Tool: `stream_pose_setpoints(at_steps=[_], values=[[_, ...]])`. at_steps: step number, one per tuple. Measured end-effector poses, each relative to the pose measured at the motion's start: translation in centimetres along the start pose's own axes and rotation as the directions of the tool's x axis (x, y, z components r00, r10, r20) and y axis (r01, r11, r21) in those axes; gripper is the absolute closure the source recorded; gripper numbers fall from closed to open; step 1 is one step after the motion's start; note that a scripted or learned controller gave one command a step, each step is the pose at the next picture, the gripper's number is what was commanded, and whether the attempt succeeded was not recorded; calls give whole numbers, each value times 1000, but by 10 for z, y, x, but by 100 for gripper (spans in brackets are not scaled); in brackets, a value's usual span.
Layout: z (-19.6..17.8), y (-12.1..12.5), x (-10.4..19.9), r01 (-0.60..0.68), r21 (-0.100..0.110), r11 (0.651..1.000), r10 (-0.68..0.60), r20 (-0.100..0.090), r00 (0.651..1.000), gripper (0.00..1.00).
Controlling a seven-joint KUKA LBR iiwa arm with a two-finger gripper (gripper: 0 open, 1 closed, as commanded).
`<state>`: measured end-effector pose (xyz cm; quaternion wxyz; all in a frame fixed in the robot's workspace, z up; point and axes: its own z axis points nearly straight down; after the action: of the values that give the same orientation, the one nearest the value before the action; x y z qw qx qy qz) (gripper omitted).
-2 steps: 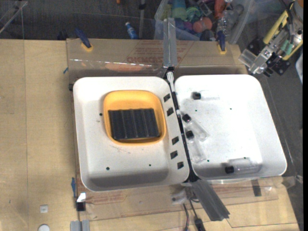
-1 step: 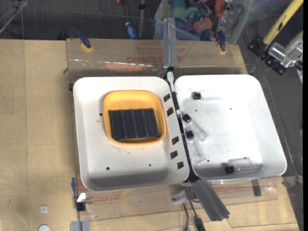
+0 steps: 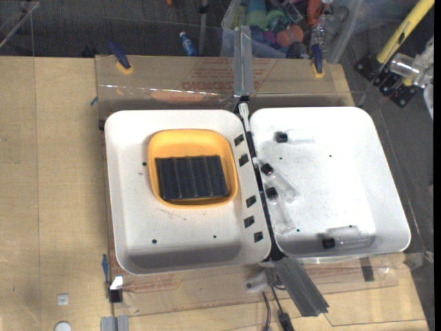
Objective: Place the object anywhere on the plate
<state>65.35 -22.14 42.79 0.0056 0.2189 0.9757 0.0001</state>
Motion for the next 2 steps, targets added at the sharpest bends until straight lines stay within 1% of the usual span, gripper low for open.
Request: stream_pose_setpoints(at_steps=[1,2], values=[[-7,4,-7,215,-1,977,-215,0,977,100],[-8,4,-8,482,-1,876,-482,0,876,100]])
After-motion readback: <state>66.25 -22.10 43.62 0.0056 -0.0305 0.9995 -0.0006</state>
